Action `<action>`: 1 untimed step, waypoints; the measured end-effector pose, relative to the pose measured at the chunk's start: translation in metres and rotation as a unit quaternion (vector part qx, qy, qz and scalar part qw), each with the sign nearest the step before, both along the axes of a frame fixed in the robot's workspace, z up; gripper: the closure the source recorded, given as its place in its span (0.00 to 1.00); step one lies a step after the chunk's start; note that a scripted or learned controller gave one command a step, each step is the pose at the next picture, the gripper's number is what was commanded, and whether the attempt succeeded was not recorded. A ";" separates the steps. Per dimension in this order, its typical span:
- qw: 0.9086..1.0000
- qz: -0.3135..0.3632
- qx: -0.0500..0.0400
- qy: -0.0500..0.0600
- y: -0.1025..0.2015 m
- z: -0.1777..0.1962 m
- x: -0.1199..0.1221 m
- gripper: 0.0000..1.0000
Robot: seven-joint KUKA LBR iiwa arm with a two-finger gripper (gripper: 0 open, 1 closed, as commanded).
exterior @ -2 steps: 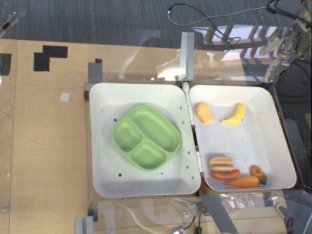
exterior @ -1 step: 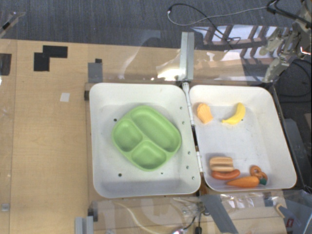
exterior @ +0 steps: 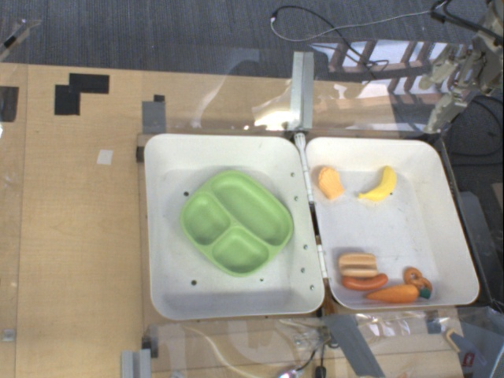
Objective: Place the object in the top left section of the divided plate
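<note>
A green divided plate [exterior: 236,221] with three sections lies in the middle of the left white bin [exterior: 165,290]. The right bin [exterior: 449,211] holds several toy foods. Among them are an orange piece [exterior: 331,183] and a yellow banana [exterior: 379,186] at the back. A bun [exterior: 358,263], a red sausage [exterior: 365,282], an orange carrot [exterior: 393,294] and a small orange item [exterior: 415,277] lie at the front. My gripper [exterior: 450,105] hangs beyond the right bin's far right corner, well away from the foods and the plate, with nothing seen in it.
A metal divider post [exterior: 302,93] stands behind the seam between the two bins. Cables and a rack [exterior: 378,57] lie behind the right bin. To the left of the bins runs the wooden bench top [exterior: 71,235].
</note>
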State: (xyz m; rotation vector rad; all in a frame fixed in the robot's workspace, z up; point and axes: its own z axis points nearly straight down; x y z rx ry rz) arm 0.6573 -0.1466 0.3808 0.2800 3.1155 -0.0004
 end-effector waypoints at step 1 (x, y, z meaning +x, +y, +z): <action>1.000 0.000 0.000 0.000 0.000 0.000 0.000 0.00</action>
